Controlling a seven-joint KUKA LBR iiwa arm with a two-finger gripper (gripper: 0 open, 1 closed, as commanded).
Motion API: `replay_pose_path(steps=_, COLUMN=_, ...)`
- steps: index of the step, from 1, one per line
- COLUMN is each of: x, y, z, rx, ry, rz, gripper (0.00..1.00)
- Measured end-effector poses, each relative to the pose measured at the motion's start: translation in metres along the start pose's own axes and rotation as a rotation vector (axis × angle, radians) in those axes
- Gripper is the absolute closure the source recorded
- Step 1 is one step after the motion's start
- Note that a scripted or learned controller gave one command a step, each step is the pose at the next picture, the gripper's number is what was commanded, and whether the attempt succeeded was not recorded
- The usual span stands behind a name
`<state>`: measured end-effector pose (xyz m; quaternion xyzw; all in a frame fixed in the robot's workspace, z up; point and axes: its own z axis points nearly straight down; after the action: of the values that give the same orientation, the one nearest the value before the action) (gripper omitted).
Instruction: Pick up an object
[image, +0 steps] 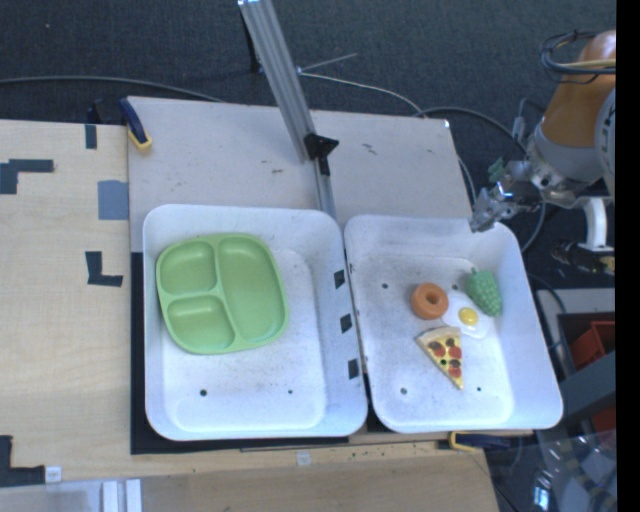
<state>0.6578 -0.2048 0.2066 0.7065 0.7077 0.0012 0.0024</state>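
The right bin (400, 395) holds an orange donut (430, 300), a green bumpy vegetable toy (486, 291), a small fried egg (469, 320) and a pizza slice (444, 355). My gripper (487, 211) hangs at the bin's far right corner, above and behind the green toy, at the end of the grey arm with its orange band. I see nothing between its fingers. It is small and dark against the rim, so its state is unclear.
The left bin (240, 410) carries a green divided plate (220, 292). A metal pole (285, 80) slants down to the gap between the bins. Cables lie behind the right bin. Wooden bench surface (50, 320) lies at the left.
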Motion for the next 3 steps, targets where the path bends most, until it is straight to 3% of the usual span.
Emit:
replay_pose_path(steps=1, x=0.0, y=0.001, z=-0.031, rx=0.002, ry=0.001, rz=0.0, gripper=1.0)
replay_pose_path(steps=3, x=0.107, y=-0.032, z=-0.027, rx=0.007, ry=0.004, rz=-0.004, gripper=1.0)
